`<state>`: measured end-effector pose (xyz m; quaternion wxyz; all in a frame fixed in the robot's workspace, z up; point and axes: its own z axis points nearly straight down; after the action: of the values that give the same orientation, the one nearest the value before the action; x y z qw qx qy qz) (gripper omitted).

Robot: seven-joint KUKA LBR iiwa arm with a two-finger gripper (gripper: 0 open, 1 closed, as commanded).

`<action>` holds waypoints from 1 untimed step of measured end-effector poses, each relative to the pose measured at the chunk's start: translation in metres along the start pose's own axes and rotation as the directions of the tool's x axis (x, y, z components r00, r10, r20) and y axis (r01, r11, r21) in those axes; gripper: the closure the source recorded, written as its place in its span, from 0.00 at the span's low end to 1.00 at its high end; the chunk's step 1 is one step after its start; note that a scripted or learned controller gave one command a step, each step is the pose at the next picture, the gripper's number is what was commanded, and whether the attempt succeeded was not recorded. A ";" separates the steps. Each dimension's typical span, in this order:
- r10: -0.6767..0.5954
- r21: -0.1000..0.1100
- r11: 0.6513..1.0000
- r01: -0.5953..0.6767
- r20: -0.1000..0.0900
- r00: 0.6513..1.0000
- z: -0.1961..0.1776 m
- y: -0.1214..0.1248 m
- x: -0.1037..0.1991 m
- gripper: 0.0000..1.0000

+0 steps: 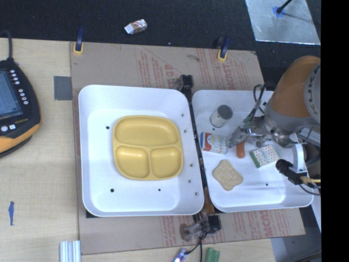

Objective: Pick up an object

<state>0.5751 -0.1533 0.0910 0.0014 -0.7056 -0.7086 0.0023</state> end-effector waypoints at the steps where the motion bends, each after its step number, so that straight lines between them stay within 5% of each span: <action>1: -0.002 0.001 1.000 0.002 0.002 1.000 -0.011 0.000 -0.001 1.00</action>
<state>0.5753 -0.1543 0.1017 0.0010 -0.7047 -0.7095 0.0033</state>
